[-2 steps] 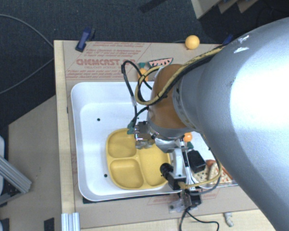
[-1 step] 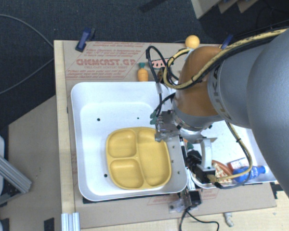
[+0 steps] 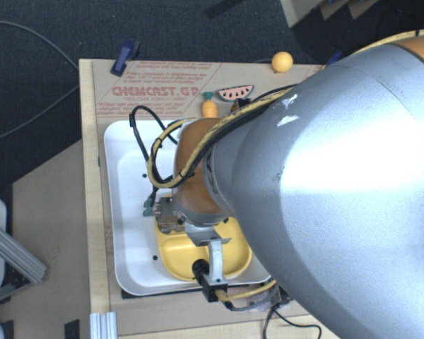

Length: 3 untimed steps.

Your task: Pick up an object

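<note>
- Nearest the lens, I see the arm [image 3: 339, 182] as a broad, smooth grey cylinder with a soft sheen; it covers most of the right half of the camera view and hides the bin on that side.
- An orange band [image 3: 194, 168] wraps the arm above the wrist, just left of the grey body. Black and yellow cables [image 3: 155, 154] loop out from it over the bin floor.
- Below the band I see the wrist hardware: a grey metal flange and a black bracket [image 3: 210, 267] pointing toward the near rim.
- The gripper [image 3: 171, 214] sits low inside the left bin, its body facing down. I cannot tell how it is set; its working end is hidden under the wrist.
- The task object I can identify is a yellow bowl-shaped item [image 3: 177, 256], glossy plastic with rounded edges, lying on the bin floor at the near side, directly beneath the wrist and partly covered by the bracket. I cannot tell whether the gripper touches it.
- The left bin [image 3: 124, 210] is a shallow white tray with rounded corners and a smooth, matt floor.
- Beyond the bin, the bench top is pale board [image 3: 155, 90] printed with red lettering.
- On that board lie a flat watermelon-slice shape [image 3: 237, 92], a small orange piece [image 3: 210, 109] and, near the far edge, an orange ball [image 3: 282, 62].
- A blue clip [image 3: 124, 57] sits at the far left corner of the board.
</note>
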Each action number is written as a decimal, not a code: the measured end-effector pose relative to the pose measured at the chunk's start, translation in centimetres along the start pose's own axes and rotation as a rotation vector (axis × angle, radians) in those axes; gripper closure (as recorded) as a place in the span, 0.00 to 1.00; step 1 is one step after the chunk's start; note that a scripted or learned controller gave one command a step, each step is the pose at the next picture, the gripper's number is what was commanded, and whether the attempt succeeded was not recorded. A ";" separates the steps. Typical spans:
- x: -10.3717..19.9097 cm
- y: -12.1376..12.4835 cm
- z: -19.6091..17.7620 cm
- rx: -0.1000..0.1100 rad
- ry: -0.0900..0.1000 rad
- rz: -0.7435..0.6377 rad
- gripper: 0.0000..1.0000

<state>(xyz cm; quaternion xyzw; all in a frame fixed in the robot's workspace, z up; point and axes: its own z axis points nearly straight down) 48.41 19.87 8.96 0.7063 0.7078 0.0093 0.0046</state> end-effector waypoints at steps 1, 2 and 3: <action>2.2 -0.4 -2.0 0.016 -0.008 0.003 1.00; 2.6 -0.5 -3.2 0.020 -0.007 0.001 1.00; 1.6 8.9 -10.5 0.018 -0.007 0.002 1.00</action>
